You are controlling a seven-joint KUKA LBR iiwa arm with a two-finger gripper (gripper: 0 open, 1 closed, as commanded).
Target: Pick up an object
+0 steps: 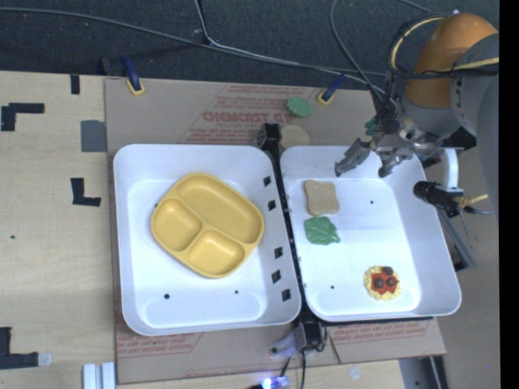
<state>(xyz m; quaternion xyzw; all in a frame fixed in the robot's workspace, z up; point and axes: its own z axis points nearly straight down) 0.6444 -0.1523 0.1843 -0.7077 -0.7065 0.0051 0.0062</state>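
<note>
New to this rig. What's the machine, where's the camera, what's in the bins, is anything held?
It's a grey robot arm with an orange band, reaching in from the right; one fixed camera looks down at a slant. Its two-finger gripper hangs open over the far edge of the right bin, with nothing between its fingers. The left bin holds a yellow divided tray. The right bin holds a tan bread-slice toy, a green leafy piece just in front of it, and a small yellow piece with red and dark toppings toward the near corner.
</note>
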